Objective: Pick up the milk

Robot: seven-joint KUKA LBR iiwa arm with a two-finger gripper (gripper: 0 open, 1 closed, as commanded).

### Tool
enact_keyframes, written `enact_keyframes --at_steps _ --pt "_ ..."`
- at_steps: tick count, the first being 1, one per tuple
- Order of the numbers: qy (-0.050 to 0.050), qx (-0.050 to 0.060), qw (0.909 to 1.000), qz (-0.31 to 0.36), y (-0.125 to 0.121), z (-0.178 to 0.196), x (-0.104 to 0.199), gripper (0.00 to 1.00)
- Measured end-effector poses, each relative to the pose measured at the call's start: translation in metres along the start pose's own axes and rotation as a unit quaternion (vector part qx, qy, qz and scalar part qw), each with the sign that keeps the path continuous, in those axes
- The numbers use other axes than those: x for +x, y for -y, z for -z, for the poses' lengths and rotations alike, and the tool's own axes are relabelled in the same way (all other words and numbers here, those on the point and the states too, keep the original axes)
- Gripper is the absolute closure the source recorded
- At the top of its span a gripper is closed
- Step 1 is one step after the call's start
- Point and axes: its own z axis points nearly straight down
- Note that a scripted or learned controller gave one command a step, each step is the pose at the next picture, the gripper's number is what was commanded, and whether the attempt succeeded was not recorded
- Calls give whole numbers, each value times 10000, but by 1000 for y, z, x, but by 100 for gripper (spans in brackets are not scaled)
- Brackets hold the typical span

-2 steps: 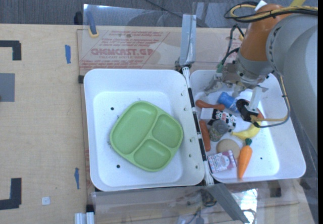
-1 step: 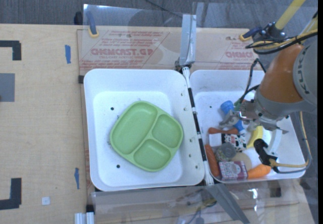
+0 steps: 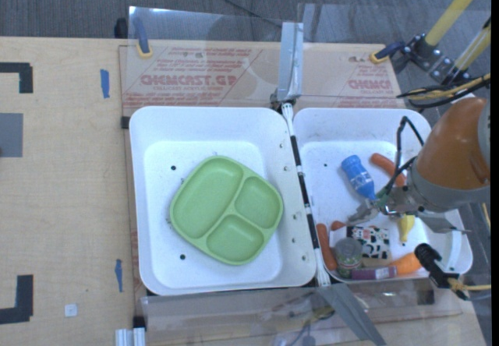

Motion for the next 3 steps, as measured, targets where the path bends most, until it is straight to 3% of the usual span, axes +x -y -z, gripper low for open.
enact_keyframes --at_steps 1,2,3 --pt "30 -26 10000 -32 -1 11 -4 100" --pt "36 -34 10000 -32 -1 12 -4 0" --pt "9 -4 9919 -1272 -5 0 38 0"
